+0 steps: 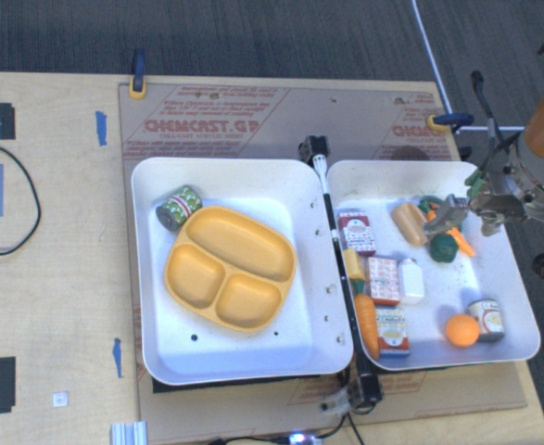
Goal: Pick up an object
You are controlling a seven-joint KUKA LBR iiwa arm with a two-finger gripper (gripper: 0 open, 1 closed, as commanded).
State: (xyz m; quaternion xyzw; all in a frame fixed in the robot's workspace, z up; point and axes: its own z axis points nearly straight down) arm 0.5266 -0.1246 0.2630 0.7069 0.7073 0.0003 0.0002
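Pick not done yet: gripper [449, 213] sits low near right bin's [522, 327] far edge, over green veg [443, 247] & bread roll [407, 222]; can't tell fingers' state, nothing visibly held.

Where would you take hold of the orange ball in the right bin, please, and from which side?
Grip the orange ball across its middle, coming straight down from above. It is round, so any width works, but a can sits close on its right; closing the fingers along the near-far line should probably avoid it.
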